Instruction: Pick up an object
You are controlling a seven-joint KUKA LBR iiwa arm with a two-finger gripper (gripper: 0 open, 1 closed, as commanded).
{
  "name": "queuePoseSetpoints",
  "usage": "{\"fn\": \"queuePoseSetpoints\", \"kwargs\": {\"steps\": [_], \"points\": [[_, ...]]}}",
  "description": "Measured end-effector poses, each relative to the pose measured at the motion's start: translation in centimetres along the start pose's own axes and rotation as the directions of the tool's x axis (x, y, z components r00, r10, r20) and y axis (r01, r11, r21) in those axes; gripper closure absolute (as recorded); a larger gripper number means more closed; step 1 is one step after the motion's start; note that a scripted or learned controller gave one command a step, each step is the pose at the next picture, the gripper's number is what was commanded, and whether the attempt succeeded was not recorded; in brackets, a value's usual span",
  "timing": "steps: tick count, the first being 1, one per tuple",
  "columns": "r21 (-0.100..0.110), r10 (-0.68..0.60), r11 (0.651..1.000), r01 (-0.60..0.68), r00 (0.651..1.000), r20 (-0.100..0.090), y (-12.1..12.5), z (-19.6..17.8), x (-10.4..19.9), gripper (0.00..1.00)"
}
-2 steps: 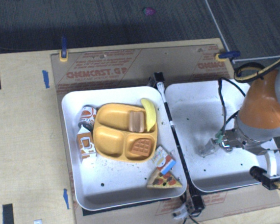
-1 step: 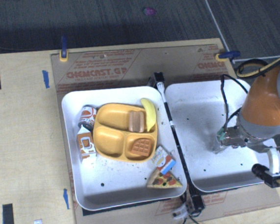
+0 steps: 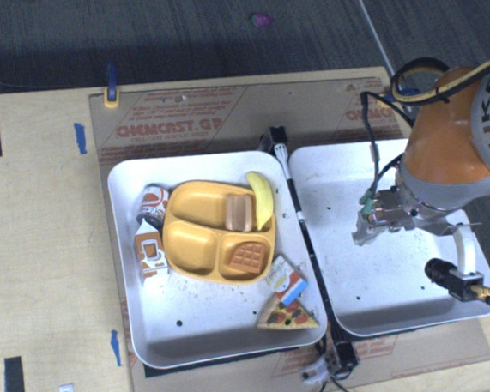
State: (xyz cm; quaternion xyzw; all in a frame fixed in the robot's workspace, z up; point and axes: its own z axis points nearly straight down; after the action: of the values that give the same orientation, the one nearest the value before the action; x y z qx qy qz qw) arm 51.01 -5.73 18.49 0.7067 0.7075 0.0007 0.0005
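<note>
Nothing picked yet. Arm (image 3: 451, 141) sits over the right bin (image 3: 350, 301), end effector (image 3: 370, 224) low above bare bin floor, no object near it. Whether it is apart or together: cannot tell. All candidate objects lie in the left bin (image 3: 141, 330), well apart from the end effector: yellow divided tray (image 3: 202, 242), banana (image 3: 262, 198) on its right edge, can (image 3: 152, 207) at upper left, small carton (image 3: 150, 253), pizza slice toy (image 3: 286, 314) at lower right. Left to do, as I judge it: cross to the left bin, choose one, grasp, lift.
</note>
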Motion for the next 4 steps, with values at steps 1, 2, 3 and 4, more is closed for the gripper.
{"fn": "queuePoseSetpoints", "kwargs": {"steps": [1, 2, 3, 4], "points": [[0.000, 0.001, 1.000, -0.001, 1.000, 0.000, 0.0, 0.0, 0.0, 0.00], [0.003, 0.002, 1.000, -0.002, 1.000, 0.000, -3.1, 2.2, -5.0, 0.00], [0.001, 0.002, 1.000, -0.002, 1.000, 0.000, -3.1, 9.0, -4.5, 0.00], [-0.003, 0.003, 1.000, -0.003, 1.000, 0.002, -3.0, 8.0, -4.5, 1.00]]}}
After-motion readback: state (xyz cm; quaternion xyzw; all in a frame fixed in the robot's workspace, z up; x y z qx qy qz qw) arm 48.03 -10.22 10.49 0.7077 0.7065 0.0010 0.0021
